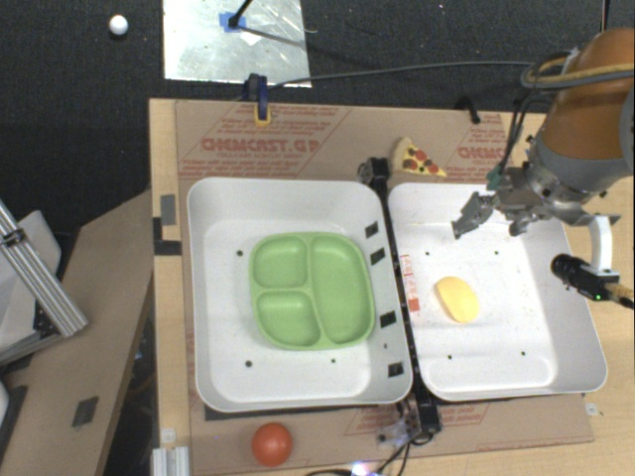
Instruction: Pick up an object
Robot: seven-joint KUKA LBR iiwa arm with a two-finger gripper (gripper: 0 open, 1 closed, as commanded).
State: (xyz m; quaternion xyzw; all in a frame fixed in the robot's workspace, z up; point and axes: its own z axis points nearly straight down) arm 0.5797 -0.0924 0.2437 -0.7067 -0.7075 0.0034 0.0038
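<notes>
The grey arm with its orange band reaches in from the right, and its two-finger gripper (494, 218) hangs over the upper part of the right-hand shallow white bin (571, 360). The two dark fingers (469, 220) are spread apart and point down towards the bin floor, with nothing between them.

A small yellow oval object (457, 298), smooth and slightly rounded, lies on the floor of that same right bin, a little left of its middle. It sits below the gripper in the view and somewhat to the left of it, near but clearly apart; no finger touches it.

The left-hand shallow white bin (223, 221) holds a light green plastic plate with three compartments (312, 289), lying flat near the bin's centre. The two bins stand side by side, touching along a dark seam with black clips.

Both bins rest on a brown cardboard sheet with red printing (298, 137) spread over the desk. On that sheet, just beyond the top edge of the bins near the seam, lies a toy pizza slice (418, 159). Below the left bin, at the front edge of the sheet, sits a small red-orange ball (271, 443).
</notes>
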